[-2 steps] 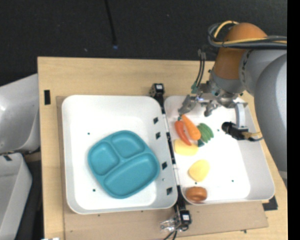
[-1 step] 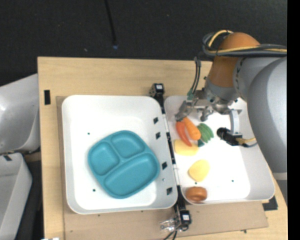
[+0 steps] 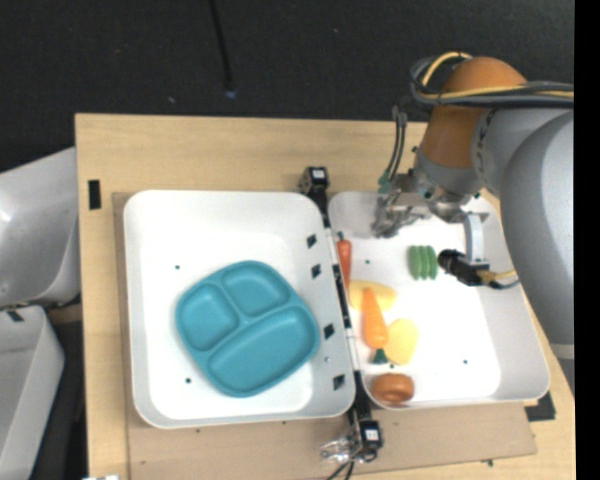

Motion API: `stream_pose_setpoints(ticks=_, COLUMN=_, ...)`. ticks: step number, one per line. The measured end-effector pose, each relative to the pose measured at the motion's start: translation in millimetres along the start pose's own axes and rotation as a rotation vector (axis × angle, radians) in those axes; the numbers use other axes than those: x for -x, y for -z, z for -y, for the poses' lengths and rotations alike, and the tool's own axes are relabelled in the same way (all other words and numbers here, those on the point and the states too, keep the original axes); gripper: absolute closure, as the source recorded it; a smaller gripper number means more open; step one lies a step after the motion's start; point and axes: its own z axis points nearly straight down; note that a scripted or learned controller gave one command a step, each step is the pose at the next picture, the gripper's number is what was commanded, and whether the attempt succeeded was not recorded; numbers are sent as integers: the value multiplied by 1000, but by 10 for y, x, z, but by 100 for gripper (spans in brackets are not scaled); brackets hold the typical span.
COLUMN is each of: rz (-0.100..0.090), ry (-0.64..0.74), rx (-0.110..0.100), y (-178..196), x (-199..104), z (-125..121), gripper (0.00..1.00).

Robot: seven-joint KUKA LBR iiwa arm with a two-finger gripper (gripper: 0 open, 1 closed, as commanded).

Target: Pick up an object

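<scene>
My gripper [image 3: 388, 224] hangs over the far left corner of the right bin [image 3: 500, 368], above bare bin floor. A green ridged item [image 3: 422, 261] lies just to its right and a little nearer. Along the bin's left wall rests a thin orange-red piece [image 3: 345, 258]. Nearer the front sit a pale yellow piece [image 3: 370, 291], an orange carrot [image 3: 375, 318], a yellow lemon-like item [image 3: 401, 338] and a brown rounded item [image 3: 391, 387]. Nothing is seen between the fingers.
The left bin [image 3: 160, 228] holds a blue divided plate [image 3: 245, 326]. The arm's grey body covers the right bin's far right side. The divider between the bins [image 3: 335, 298] carries small black clips.
</scene>
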Motion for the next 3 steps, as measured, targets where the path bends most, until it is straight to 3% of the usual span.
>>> stream_pose_setpoints(ticks=1, rz=-1, ry=-2, rx=3, y=657, x=29, z=-11, gripper=100)
stream_pose_setpoints(ticks=2, rz=-2, ry=1, rx=1, y=1081, x=46, z=-22, gripper=100)
stream_pose_setpoints(ticks=3, rz=-3, ry=8, rx=-5, y=1055, x=-405, z=138, gripper=100)
